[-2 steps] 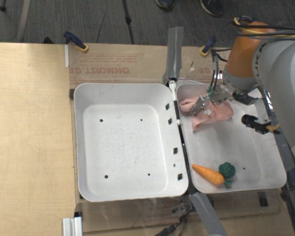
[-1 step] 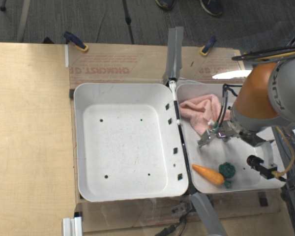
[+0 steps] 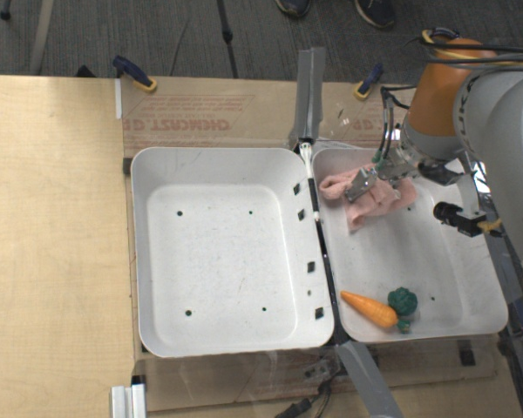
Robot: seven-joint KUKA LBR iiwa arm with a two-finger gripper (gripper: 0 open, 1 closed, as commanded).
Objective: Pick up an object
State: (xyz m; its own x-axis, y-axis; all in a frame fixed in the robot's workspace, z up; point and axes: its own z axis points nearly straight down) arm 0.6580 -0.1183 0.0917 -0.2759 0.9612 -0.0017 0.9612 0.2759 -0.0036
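I am a grey robot arm with an orange band above my wrist [image 3: 436,94], reaching in from the right side of a worktop [image 3: 52,233] seen from above at a slant. Two shallow white bins sit side by side on brown cardboard laid over the worktop. The left bin [image 3: 157,168] is the larger-looking one, with a few small dark dots on its floor. The right bin [image 3: 471,320] lies just beside it, the two meeting along a shared middle edge.

My gripper [image 3: 366,184] is down in the far part of the right bin, near its far edge and closer to the middle divide than to the right wall. It sits directly on a crumpled pink cloth [image 3: 392,200]. The metal tips press into the folds of the cloth, but I cannot tell how far apart they stand, nor whether any fabric is truly caught between them.

The pink cloth lies on the bin floor, spread from the far left corner of the right bin toward its centre.

Near the front edge of the same bin lies a toy carrot [image 3: 370,309], orange with a green leafy top [image 3: 403,301], well apart from the cloth.

Two blue and yellow clamps [image 3: 132,72] grip the far edge of the cardboard.
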